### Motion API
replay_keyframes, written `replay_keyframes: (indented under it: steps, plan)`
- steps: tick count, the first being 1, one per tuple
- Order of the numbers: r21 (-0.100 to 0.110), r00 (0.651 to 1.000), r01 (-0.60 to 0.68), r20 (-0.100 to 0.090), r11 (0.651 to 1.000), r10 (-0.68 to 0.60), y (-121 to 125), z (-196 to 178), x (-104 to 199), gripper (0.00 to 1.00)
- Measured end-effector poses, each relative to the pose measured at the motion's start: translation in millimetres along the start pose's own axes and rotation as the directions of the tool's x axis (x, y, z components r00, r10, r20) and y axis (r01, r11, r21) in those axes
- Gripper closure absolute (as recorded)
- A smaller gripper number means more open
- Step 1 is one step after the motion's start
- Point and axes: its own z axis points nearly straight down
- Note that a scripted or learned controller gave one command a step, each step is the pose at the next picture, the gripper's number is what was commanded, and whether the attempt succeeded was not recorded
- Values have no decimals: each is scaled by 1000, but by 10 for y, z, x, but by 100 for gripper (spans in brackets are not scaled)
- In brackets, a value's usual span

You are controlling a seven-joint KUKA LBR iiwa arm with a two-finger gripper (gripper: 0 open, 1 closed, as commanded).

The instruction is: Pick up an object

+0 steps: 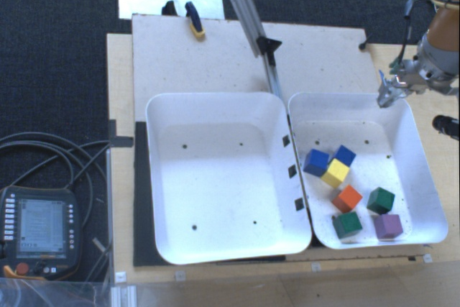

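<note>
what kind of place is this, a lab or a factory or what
Most likely a robotics lab bench. A robot arm's gripper hangs over the right bin of coloured toy blocks, a teach pendant with cables lies at the left, and the bench is plain board on dark carpet.

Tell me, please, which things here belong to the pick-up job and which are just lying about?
For the job:
end effector
right bin
blue cubes
yellow cube
orange cube
green cubes
purple cube

Lying about:
left bin
teach pendant
yellow-handled tool
</note>
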Motion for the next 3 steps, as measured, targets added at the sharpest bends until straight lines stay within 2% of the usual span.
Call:
replay_keyframes:
  steps: [1,2,3]
  plan:
    - [-1,1000,0,0,1000,0,24,-663,26,100]
    - [5,1000,0,-1,1000,0,36,-735,24,100]
    - [8,1000,3,-4,1000,-3,-86,-670,493,100]
